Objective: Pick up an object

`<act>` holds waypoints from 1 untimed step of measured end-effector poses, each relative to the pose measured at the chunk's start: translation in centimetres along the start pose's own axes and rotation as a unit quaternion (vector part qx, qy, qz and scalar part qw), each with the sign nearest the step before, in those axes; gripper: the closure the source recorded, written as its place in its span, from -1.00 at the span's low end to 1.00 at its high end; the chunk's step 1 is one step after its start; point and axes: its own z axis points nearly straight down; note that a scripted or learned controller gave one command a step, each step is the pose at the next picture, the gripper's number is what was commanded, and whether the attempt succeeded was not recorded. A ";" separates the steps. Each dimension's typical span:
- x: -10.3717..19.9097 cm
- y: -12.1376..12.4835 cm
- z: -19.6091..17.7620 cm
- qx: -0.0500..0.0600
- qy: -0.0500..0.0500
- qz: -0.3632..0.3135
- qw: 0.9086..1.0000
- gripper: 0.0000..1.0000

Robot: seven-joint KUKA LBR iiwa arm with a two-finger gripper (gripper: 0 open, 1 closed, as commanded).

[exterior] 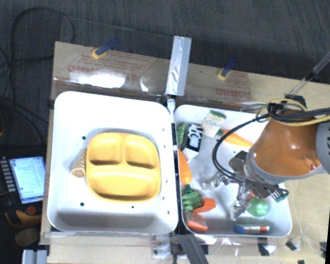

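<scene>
The pincer (244,202) hangs low in the right bin (284,229), just beside a green ball (258,208). Whether it is spread cannot be told. It looks like the reaching step; next comes pinching and lifting.

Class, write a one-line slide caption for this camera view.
Gripper lowered into the cluttered right bin beside a green ball; a yellow tray fills the left bin.

Claw (240,208) low beside green ball (258,208)
</scene>
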 end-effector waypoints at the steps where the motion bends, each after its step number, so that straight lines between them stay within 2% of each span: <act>1: -6.9 -3.3 0.2 -0.001 0.000 -0.055 0.998 -1.00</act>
